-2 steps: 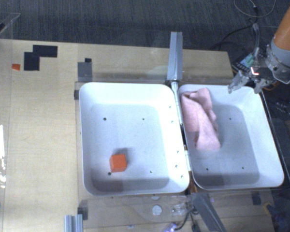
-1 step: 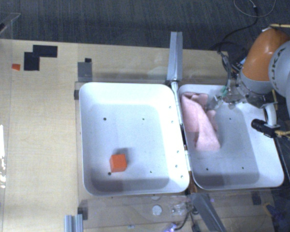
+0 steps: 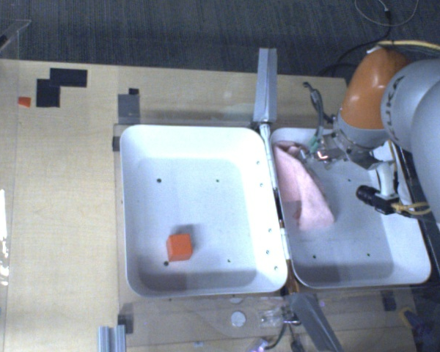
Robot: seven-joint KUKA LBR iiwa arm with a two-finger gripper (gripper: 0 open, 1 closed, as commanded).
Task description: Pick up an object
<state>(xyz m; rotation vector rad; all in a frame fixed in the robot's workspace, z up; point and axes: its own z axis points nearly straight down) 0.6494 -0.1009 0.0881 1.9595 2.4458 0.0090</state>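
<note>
The gripper (image 3: 319,151) hovered at the pink cloth's (image 3: 302,188) top edge; jaw state unclear, nothing lifted yet, the orange block (image 3: 180,247) left of it untouched

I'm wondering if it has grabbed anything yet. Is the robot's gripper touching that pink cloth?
Cannot tell. In the camera view the gripper sits right at the upper end of the pink cloth in the right bin, but the slanted angle shows neither contact nor a gap plainly.
</note>
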